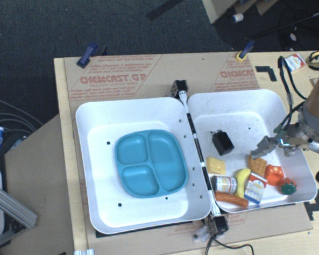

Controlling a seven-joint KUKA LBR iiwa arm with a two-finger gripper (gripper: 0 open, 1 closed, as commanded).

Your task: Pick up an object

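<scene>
So the biggest thing here is the tan cardboard-covered bench top [145, 76], and you can read "CHEMCAST GP" printed in red on it behind both bins, partly cut off on the right one. On it sit the two shallow white plastic bins: the left bin [94, 123], well away from the jaws, and the right bin [239, 106], which the jaws are hanging over. They're butted together with a black clip at each end of the seam, I'd guess so nothing shifts while the arm works.

The left bin holds just a light blue three-compartment plastic plate [151, 162], lying flat, probably the drop spot for later.

The grey arm [315, 120] comes in from the right, and its two-finger gripper [264, 146] is low over the right bin. The jaws look spread apart with nothing between them, though it's small so I'm not 100% sure.

All the pickable stuff is bunched in the near corner of the right bin. Just under and beside the jaws is a toasty orange-brown cracker-like square [257, 165], the closest candidate I'd say. A bit further out: a small red-and-white carton [254, 189] (label too small to read), a yellow toy banana [242, 177], a reddish toy hot dog [231, 199], a little labelled can [225, 183], a pale yellow cheese-like square [215, 165], an orange-red chunk [274, 172] and a red toy tomato with a green top [287, 186]. Off on its own, away from the jaws toward the seam, is a black blocky object [222, 142].

Nothing's been lifted yet.
</scene>
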